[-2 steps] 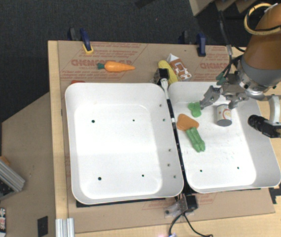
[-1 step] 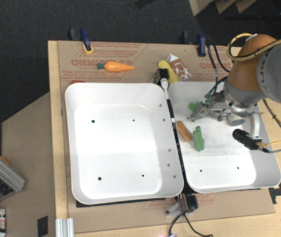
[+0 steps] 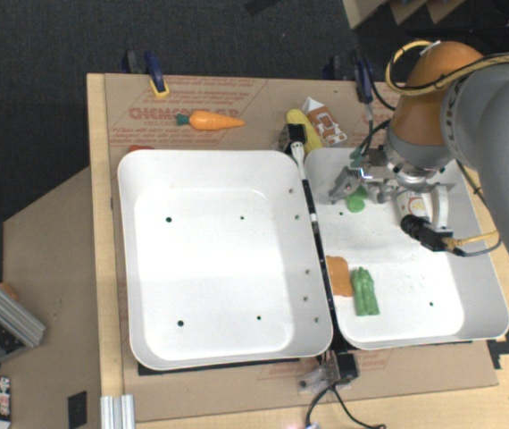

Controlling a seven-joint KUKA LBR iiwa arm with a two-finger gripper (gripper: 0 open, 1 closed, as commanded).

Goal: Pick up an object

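My gripper hangs low over the far left part of the right bin, under the orange wrist band. A small round green object lies right beneath it, touching or nearly touching its tip; whether it is held is hidden by the wrist. Toward the front of the same bin, an orange block rests against the left wall. A green ridged piece lies right beside that block.
The left bin sits beside the right one. Behind the bins on the cardboard lie a toy carrot, a yellow and black item and a brown and white pack. Clamps stand at the bench's back edge.
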